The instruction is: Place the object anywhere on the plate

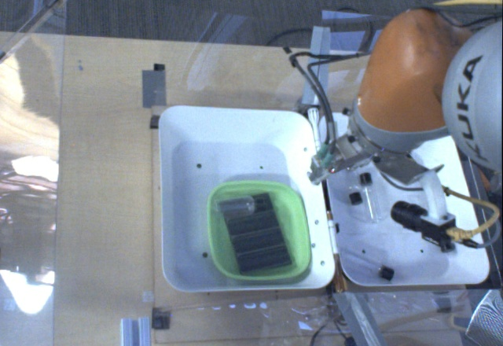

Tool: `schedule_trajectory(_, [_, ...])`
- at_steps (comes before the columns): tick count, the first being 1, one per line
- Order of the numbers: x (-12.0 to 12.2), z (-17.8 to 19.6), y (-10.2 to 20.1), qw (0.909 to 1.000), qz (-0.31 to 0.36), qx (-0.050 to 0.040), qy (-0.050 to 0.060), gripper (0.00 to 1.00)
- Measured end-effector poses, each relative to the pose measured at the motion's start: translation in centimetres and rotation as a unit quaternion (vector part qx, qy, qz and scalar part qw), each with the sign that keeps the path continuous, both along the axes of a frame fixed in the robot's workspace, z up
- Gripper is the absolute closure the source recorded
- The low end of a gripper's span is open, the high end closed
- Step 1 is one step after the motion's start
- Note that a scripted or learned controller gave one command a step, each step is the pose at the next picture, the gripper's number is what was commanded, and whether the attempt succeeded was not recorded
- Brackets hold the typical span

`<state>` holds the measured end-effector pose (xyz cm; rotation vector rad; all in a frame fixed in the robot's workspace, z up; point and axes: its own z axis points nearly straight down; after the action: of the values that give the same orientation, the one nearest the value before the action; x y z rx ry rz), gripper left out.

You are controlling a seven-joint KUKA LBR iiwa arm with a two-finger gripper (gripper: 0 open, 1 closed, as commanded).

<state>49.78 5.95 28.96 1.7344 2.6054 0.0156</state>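
Observation:
A light green square plate [297,220] rests in the left white bin [189,140], toward its front right. A dark grey ribbed rectangular object [255,236] lies flat on the plate, covering most of its middle. My gripper [321,162] hangs over the wall shared by the two bins, just above and to the right of the plate's far right corner. It is apart from the dark object and nothing shows in it. The orange band and grey wrist hide most of the gripper's body.
The right white bin [409,277] lies under the arm and holds a few small black pieces [385,273]. A black cylindrical part with a yellow cable [416,219] sits over that bin. Cables run above the bins' far edge [310,69].

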Motion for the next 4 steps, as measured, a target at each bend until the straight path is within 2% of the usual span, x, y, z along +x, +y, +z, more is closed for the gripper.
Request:
schedule_trajectory(1, [-1.0, -5.1, 7.4, 0.9959, 0.090, -0.0010, 0.005, 1.00])
schedule_trajectory(2, [-1.0, -5.1, 7.4, 0.9959, 0.090, -0.0010, 0.006, 0.00])
schedule_trajectory(3, [-0.9, -0.5, 1.6, 0.9959, 0.091, -0.0011, 0.002, 0.00])
schedule_trajectory(4, [-0.7, 0.7, 1.8, 0.9956, 0.094, -0.0008, -0.002, 1.00])
